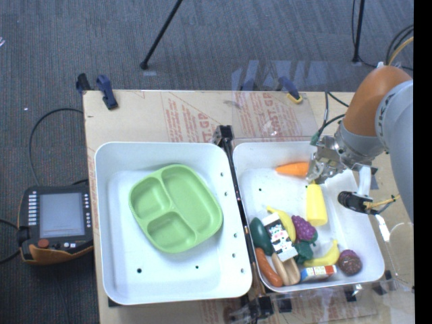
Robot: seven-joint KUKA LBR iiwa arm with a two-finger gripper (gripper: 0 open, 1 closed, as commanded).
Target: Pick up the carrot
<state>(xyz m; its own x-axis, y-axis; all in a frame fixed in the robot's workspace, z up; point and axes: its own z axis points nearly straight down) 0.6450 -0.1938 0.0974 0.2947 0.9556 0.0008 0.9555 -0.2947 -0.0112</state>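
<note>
We're hovering the hand (318, 172) at the carrot (293, 170)'s three o'clock end, grip state unclear; next we're needing to close around it.

Robot gripper (317, 172) over the right bin (256, 155), beside a carrot (293, 170).
The carrot lies just left of the gripper; a yellow block (316, 204) sits below it; a green plate (175, 207) lies far left.

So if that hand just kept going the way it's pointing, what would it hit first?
Most likely the carrot. The hand points down and to the view's left in the right bin, with the carrot's thick end right beside it. Height is hard to judge from above, so it might meet the bin floor instead.
</note>
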